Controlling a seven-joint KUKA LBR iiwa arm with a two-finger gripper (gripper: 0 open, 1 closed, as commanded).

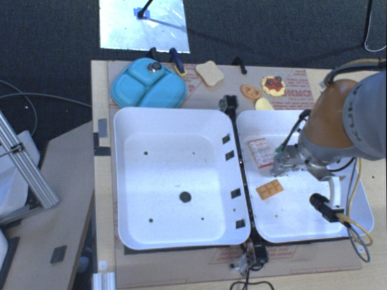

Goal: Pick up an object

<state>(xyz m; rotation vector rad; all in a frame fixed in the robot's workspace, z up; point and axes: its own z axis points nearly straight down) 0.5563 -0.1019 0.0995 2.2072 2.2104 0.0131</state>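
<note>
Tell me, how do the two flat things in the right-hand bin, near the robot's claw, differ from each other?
The pale packet is whitish with red markings, while the orange waffle-like piece is one warm colour with a grid of squares. The packet looks larger and lies nearer the bin's far side; the waffle piece lies nearer the camera, just below the gripper. Both lie flat on the right bin, untouched.

"What are the two white shallow bins (pixel 175 125) made of?"

"Smooth plastic, a bit shiny. The flat brown bench top (pixel 199 80) under them looks like matt cardboard."

"And the blue lumpy tray (pixel 148 84)?"

"Smooth plastic too. The orange waffle square (pixel 269 190) looks bumpy. The grey round arm (pixel 363 116) looks smooth and hard, and its orange band (pixel 329 116) shines a little."
</note>
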